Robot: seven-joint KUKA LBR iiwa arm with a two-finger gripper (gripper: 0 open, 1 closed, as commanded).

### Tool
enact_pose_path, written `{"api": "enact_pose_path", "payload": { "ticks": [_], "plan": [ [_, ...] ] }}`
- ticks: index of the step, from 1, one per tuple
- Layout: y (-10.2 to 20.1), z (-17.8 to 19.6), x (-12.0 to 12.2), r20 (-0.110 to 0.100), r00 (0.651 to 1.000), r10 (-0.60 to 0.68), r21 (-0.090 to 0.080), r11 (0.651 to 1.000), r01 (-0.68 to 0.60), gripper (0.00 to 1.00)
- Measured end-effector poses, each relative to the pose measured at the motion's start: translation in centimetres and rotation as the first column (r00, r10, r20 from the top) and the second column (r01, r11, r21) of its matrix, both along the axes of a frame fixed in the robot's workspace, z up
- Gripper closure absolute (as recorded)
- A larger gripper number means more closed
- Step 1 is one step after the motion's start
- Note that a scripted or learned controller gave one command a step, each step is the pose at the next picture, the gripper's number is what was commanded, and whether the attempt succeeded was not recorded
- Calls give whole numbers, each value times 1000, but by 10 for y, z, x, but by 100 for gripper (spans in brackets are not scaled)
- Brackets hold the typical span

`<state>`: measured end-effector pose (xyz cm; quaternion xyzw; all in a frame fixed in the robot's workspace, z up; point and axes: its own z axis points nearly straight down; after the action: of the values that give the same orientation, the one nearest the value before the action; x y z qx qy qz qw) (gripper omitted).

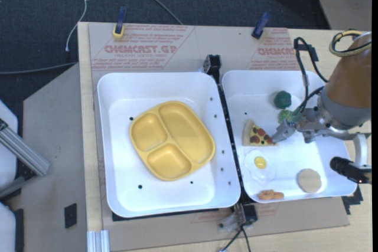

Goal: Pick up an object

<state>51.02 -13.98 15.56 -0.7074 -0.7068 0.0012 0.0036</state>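
Note:
The right bin holds several toy foods. A pizza slice lies near its left wall, and a dark green round piece sits toward the back. A fried egg is near the front beside a pale round bun. At the front edge is a small orange piece. My gripper reaches in from the right, low over the bin. Its tip is just right of the pizza slice and below the green piece. A small green bit shows at the gripper's upper side.
The left bin holds a yellow three-compartment plate at its middle. Black cables run over the right bin's back right part, above the arm. Blue clamps sit on the bench's far edge.

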Motion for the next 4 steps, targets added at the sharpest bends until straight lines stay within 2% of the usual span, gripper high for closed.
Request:
{"api": "enact_pose_path", "payload": {
  "ticks": [1, 2, 3, 4],
  "plan": [
    [1, -64, 1, -2, 1000, 0, 0, 1000, 0, 0],
    [1, -49, 3, 7, 1000, 0, -1, 1000, 0, 100],
    [-5, 6, 13, 12, 1000, 2, -5, 1000, -2, 100],
    [2, 57, 22, 12, 1000, 3, -4, 1000, -3, 100]
  ]
}}
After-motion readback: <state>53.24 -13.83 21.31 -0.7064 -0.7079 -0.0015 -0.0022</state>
